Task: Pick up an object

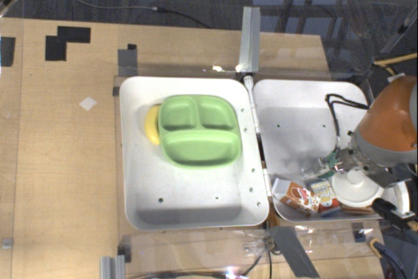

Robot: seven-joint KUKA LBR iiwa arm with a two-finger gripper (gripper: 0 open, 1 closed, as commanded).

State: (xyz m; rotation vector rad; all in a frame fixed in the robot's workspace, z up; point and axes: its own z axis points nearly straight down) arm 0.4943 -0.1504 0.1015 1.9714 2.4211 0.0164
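**In the right bin, at six o'clock: claw low by the packet, nothing lifted yet**

In the right bin (294,114) the arm (392,121) comes in from three o'clock, and the gripper (332,165) is low, just above the bin floor. The packet (299,196), orange and red, lies at the six o'clock wall of this bin. It is the thing nearest to the claw, at about seven o'clock from it, so I take it as the target.

Progress, as I judge it: the reach is made, but the pick is not done. The packet lies on the floor of the bin, and I see nothing held in the claw. Whether the claw is spread or pressed together I cannot tell, because the wrist hides it. What is left is the grasp and the lift.

The packet lies flat. Its long axis runs roughly from ten o'clock to four o'clock, and its four o'clock end passes under a smaller pale packet (321,189).

In the left bin (183,199) a green plate (198,131) rests, with a yellow thing (151,124) at its nine o'clock side, well apart from the claw.
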